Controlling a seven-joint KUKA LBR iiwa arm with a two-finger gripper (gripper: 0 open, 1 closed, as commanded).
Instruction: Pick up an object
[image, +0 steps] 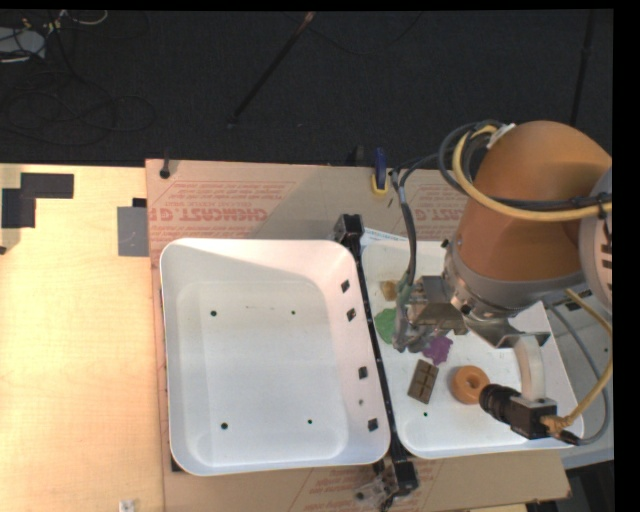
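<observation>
overhead, the arm (530, 215) hangs above the right bin (440, 440), its gripper (412, 335) low among a green object (385, 323), purple piece (437, 348), brown block (424, 381) and orange ring (468, 384); whether it grips anything, i cannot tell

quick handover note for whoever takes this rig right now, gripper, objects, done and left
Gripper: low in the right bin, near its left wall; finger state can't be told from this view.
Objects, all in the right bin: green piece and purple piece beside the gripper, brown chocolate-bar piece and donut nearer the front.
Done: no object visibly lifted.
Left: grasp one and raise it.
</observation>
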